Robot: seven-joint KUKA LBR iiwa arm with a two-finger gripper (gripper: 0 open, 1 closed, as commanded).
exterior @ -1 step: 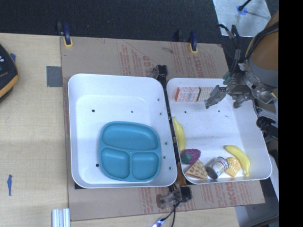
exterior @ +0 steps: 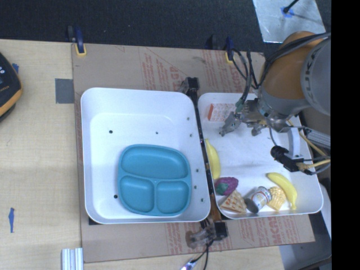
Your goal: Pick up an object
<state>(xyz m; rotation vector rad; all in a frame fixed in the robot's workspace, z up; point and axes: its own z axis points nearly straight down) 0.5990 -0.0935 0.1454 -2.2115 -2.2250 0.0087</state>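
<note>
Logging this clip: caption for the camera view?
Gripper hovers over right bin holding bananas and toy food; blue tray in left bin.

A pale wood worktop [exterior: 39, 167] carries a brown cardboard sheet [exterior: 140, 66] held by blue clamps [exterior: 79, 41]. Beyond lies dark carpet [exterior: 140, 7] with a taped grey sheet [exterior: 287, 10]. Grey tape [exterior: 64, 90] marks the wood; light is even.

Your wooden table [exterior: 39, 167] carries a brown cardboard sheet [exterior: 140, 63] under two white bins, the left bin [exterior: 95, 151] and the right bin [exterior: 247, 151], touching side by side.
</note>
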